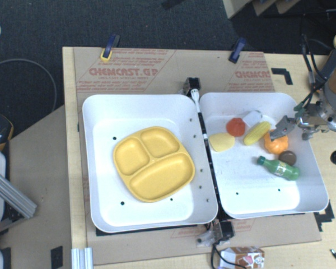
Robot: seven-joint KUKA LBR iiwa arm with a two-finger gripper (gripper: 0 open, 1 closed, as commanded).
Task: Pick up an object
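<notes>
Bench with cardboard top, two white bins: left bin (95,150) holds a yellow divided plate (153,163), right bin (308,192) holds the clutter. Gripper (284,129) sits at 3 o'clock of that bin, right over the orange fruit (276,145); grip state unclear, can't tell if anything is held. Risk: corn cob (256,133) at 9 o'clock and green bottle (278,168) at 6 o'clock crowd the fruit, so it may roll or get knocked.

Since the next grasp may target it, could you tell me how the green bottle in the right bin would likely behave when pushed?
The green bottle lies on its side, so it would probably roll. It looks like smooth plastic, so likely slippery and light. The brown item beside it might get nudged.
</notes>
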